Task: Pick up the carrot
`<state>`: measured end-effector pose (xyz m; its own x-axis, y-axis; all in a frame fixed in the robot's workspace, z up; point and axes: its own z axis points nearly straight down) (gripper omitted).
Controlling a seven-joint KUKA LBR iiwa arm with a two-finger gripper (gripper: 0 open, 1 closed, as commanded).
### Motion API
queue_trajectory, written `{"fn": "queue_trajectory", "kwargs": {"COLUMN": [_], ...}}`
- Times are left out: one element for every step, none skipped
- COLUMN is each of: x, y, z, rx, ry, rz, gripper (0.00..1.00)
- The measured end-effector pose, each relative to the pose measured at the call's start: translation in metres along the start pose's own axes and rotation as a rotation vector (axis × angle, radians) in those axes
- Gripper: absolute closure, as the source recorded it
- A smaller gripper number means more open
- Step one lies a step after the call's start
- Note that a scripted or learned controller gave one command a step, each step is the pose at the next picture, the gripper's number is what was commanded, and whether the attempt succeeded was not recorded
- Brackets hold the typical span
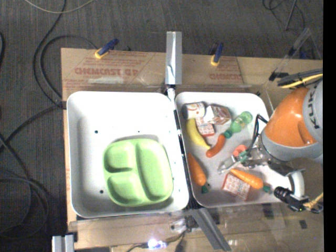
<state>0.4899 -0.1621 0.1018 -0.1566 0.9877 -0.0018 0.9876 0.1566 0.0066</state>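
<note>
We see the gripper low in the right bin, near its right wall; we cannot tell its state. One carrot lies by the left wall, another carrot rests just below the gripper, on a red carton.

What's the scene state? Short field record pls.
left bin: green tray
right bin: carrots, banana, cartons, green bottle
carrot A: by left wall, lying free
carrot B: on a carton, below gripper
gripper: low over right bin, above carrot B
grasp: cannot tell
</note>
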Motion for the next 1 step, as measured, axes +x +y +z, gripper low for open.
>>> {"fn": "queue_trajectory", "kwargs": {"x": [0.0009], "y": [0.0004], "z": [-0.0055], "rx": [0.005], "ry": [0.004], "rz": [-0.002], "gripper": [1.0]}}
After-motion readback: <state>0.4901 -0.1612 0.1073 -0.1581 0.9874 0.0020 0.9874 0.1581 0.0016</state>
